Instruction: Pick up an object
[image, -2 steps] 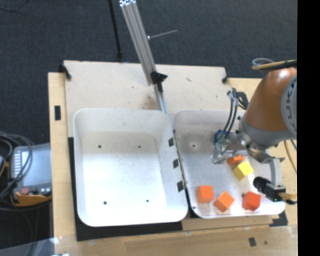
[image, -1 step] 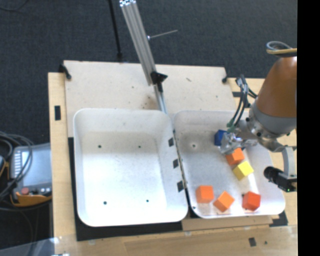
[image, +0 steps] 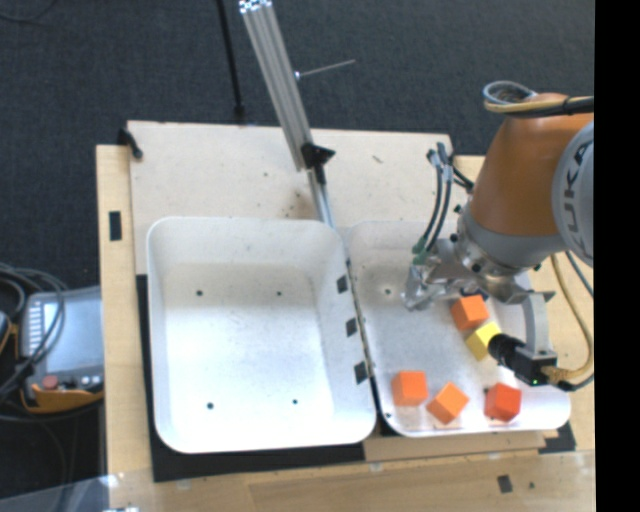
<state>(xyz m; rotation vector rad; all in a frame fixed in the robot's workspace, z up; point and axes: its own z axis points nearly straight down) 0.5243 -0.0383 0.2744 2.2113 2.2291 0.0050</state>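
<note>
Claw (image: 425, 290) low in right bin (image: 385, 400), can't tell its state. Orange block (image: 468, 311) and yellow block (image: 482, 339) just beside it; three more along the front.

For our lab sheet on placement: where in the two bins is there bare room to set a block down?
The left bin is bare wall to wall. The right bin is bare only along the shared divider; blocks crowd its near edge, and the end effector hangs over its middle.
</note>
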